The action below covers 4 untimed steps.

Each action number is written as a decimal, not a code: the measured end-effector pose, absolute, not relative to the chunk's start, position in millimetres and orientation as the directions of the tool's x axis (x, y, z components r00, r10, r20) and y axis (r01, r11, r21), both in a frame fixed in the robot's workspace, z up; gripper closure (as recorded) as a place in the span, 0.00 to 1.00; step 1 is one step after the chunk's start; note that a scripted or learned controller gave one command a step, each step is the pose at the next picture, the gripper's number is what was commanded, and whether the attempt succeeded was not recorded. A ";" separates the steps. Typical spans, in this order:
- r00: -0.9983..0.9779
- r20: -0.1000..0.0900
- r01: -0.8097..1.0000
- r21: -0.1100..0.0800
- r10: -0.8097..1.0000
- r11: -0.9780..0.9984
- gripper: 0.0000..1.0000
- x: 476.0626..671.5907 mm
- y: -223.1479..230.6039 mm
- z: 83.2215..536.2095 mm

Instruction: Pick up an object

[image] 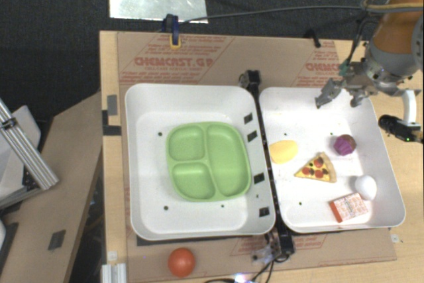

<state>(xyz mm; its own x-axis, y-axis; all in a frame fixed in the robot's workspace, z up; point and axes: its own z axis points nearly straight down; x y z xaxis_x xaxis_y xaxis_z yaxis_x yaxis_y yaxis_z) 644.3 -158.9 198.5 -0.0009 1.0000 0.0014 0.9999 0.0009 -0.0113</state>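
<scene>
Gripper (340, 95) sits over the far edge of the right bin (291, 109), fingers spread wide, nothing between them. Arm (397, 30) comes in from the right, orange band above the wrist.

Right bin holds 5 candidates, all in its near half:
- yellow lemon (283, 151), left side, near the divider between bins
- pizza slice (317, 169), just right of the lemon
- purple ball (344, 144), right of centre, the one closest to the gripper
- white egg (366, 187), near-right
- red-and-white packet (348, 208), near-right corner, just beside the egg

Left bin (142, 142) carries a green tray (207, 161) with 3 compartments. An orange ball (181, 262) lies on the bench (119, 63), outside the bins, near side.

Step in hand, as judged: approach. No object picked, none touched; gripper well apart from every item.

Next move calls for choosing 1 target, carrying the gripper toward the near side until it is above that item, lining the open fingers across it, then descending. Purple ball looks the shortest reach; it is round, so an off-centre close may squirt it sideways. Egg and packet lie close together, leaving little finger room.
</scene>
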 end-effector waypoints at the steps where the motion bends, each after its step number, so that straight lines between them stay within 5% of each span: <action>1: -0.003 -0.001 1.000 0.001 1.000 0.003 0.00 647.1 -158.6 207.3; 4: -0.007 -0.001 1.000 0.002 1.000 0.007 0.00 662.7 -145.7 85.1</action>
